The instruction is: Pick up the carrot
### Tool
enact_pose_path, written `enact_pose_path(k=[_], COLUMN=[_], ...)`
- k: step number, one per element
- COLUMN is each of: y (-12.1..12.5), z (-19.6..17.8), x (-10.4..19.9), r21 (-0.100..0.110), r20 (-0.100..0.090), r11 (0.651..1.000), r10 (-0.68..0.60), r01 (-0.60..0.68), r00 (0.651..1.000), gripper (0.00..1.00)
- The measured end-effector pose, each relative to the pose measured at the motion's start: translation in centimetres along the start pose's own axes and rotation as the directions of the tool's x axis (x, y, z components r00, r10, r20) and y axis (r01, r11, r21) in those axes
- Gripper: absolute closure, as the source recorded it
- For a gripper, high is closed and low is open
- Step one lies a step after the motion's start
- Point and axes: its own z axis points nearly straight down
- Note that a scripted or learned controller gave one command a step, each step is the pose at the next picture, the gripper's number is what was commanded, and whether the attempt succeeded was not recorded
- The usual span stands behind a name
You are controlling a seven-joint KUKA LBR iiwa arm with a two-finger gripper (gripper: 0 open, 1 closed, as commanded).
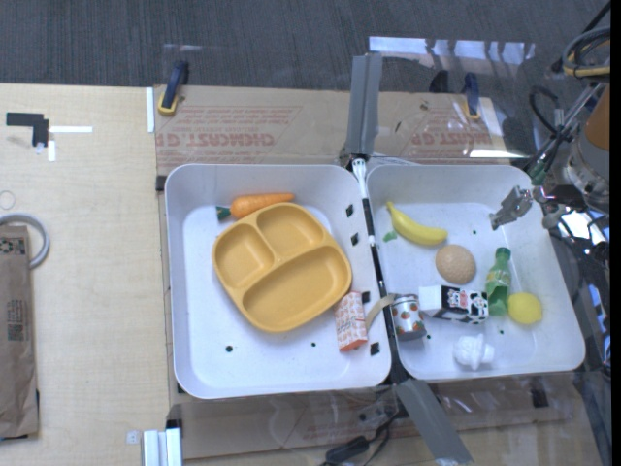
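Note:
The carrot (258, 203), orange with a green top at its left end, lies in the left bin (184, 289) against the far edge of the yellow divided plate (282, 265). My gripper (507, 208) hangs at the far right side of the right bin (563, 357), well away from the carrot, over bare white floor. Its fingers look slightly parted with nothing between them. The arm enters from the right edge.
A small orange-and-white carton (351, 320) lies in the left bin's near right corner. The right bin holds a banana (416, 226), a brown round bun (455, 263), a green bottle (499, 280), a lemon (525, 308), a can (408, 316), a cow-patterned box (464, 302) and a white object (473, 353).

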Motion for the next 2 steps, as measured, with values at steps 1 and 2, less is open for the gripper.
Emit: enact_pose_path(k=[1, 2], y=[1.8, -0.6], z=[3.8, 0.0], x=[10.2, 16.1], r21=[0.000, -0.001], r20=[0.000, 0.001], r11=[0.947, 0.891], r10=[-0.321, -0.454], r01=[0.321, 0.454], r00=[0.947, 0.891], gripper=[0.00, 0.00])
